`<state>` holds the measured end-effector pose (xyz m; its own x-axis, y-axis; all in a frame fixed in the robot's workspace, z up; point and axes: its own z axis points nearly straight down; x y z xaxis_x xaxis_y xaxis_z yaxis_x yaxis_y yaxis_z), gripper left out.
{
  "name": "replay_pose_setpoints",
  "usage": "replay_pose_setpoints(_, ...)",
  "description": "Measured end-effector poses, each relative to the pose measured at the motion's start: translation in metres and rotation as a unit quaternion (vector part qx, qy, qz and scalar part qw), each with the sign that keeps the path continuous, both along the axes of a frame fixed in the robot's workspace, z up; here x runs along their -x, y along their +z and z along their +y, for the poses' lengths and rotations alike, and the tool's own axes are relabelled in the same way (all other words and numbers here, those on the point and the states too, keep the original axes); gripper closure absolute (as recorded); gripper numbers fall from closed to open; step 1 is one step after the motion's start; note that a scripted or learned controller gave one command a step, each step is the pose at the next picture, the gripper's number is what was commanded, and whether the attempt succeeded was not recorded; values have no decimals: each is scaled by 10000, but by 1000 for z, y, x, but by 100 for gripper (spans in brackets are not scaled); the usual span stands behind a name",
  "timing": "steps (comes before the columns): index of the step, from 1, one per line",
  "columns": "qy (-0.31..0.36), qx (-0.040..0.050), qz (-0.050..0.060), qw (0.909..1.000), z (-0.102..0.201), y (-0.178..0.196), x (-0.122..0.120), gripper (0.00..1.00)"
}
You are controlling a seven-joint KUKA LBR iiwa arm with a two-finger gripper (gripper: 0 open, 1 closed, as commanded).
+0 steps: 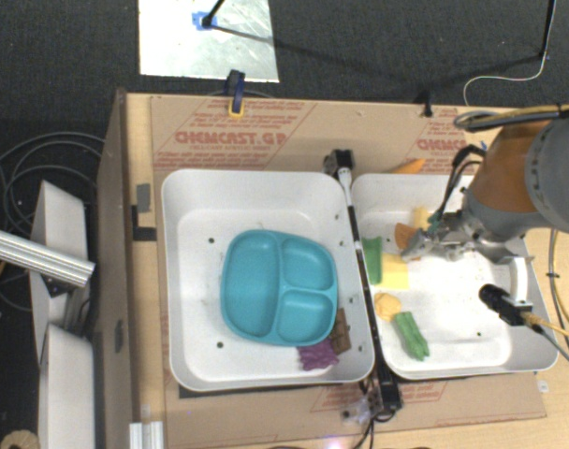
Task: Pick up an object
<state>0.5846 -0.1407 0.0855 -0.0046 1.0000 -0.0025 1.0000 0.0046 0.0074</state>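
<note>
Claw [417, 241] low in right bin [453, 358], grip state unclear.
Yellow block [394, 271] lies just below-left of claw; green piece [411, 335] farther down.

My robotics lab bench

I see a cardboard-lined bench [266, 129]; two white bins [186, 279]; loose cables [41, 157] on dark carpet.

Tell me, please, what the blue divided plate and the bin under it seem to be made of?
The blue divided plate looks like moulded plastic with a matte, even turquoise surface: its three compartments have soft, rounded ridges and no glare. The left bin also seems to be plastic, smooth and slightly glossy white, with rounded corners and a thin raised rim. Painted metal cannot be ruled out from this view.
</note>
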Motion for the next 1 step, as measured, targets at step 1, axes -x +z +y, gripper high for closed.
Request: replay_pose_setpoints(1,13,1,-17,10000,-8,1,-78,0)
